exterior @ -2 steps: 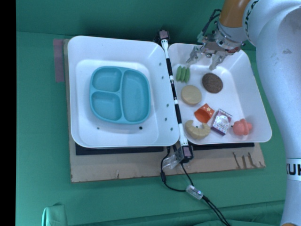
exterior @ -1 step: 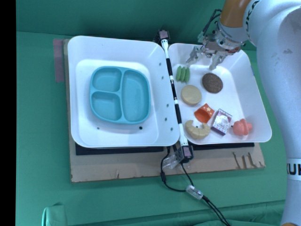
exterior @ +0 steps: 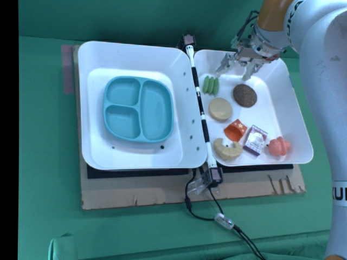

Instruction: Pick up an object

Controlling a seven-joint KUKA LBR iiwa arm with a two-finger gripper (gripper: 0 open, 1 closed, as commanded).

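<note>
Camera view, looking down at a slant, shows you the grey arm with its orange band (exterior: 279, 1) reaching in from the right and hanging over the far end of the right shallow white bin (exterior: 295, 112), with the two fingers (exterior: 222, 65) spread apart and nothing between them; the gripper (exterior: 236, 69) sits above bare bin floor. The nearest candidates lie just toward you and to either side of it: the small green pea-pod toy (exterior: 211, 84) is just down and left of the fingers, close to the black-and-white divider rail (exterior: 198, 99), its long axis running roughly from far to near, nearly along the rail; the dark brown round cookie-like disc (exterior: 245, 95) is just down and slightly right of the fingers. Judging by that, either one calls for a short shift toward the near side and then a descent, and the pod would want the fingers closing across its narrow width, so you should check their line of spread against its long axis first. Further toward you lie the tan round biscuit-like disc (exterior: 220, 109), the small red-orange carton (exterior: 236, 129), the pale yellow croissant-shaped toy (exterior: 227, 149), the small white and purple packet (exterior: 255, 141) and the salmon-pink soft toy (exterior: 278, 147), packed close together at the near end, where a clean grasp looks harder. The left white bin (exterior: 87, 140) carries a teal divided plastic plate (exterior: 139, 108), well apart from the arm. Nothing is lifted yet.
</note>
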